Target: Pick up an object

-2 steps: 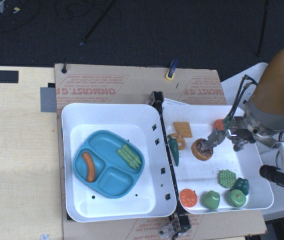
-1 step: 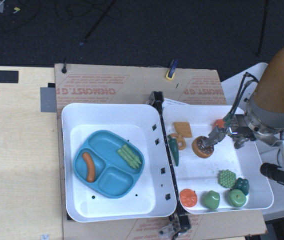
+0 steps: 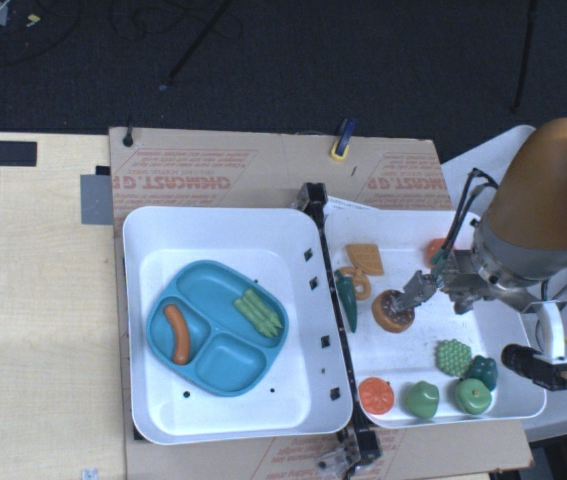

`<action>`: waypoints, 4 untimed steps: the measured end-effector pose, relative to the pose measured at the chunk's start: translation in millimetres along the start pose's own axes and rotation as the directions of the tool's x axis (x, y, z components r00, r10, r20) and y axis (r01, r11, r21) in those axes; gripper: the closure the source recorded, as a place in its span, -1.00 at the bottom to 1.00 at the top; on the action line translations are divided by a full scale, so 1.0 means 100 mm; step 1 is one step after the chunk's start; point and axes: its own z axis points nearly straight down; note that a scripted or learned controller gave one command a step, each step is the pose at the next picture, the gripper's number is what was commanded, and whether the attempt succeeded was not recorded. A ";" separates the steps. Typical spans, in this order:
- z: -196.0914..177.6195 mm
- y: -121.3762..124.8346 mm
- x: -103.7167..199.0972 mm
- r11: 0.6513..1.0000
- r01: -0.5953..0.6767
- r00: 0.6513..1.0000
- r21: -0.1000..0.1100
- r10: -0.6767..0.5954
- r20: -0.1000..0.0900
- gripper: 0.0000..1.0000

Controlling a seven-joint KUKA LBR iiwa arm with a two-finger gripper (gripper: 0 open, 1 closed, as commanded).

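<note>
step: approach/grasp | pincer (image 3: pixel 410 295) low in right white bin (image 3: pixel 533 405), finger state can't tell | target, by my guess: round brown doughnut-like toy (image 3: pixel 394 311), mid-bin toward left wall, touching pincer tip | next: close, lift straight, verify hold

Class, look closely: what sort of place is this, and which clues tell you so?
Probably a robotics lab bench: a robot arm reaches over two white bins, toy food fills one, and cardboard lines the bench.
</note>
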 end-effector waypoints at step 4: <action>1.24 0.01 0.04 1.000 -0.009 1.000 -0.014 0.009 -0.007 1.00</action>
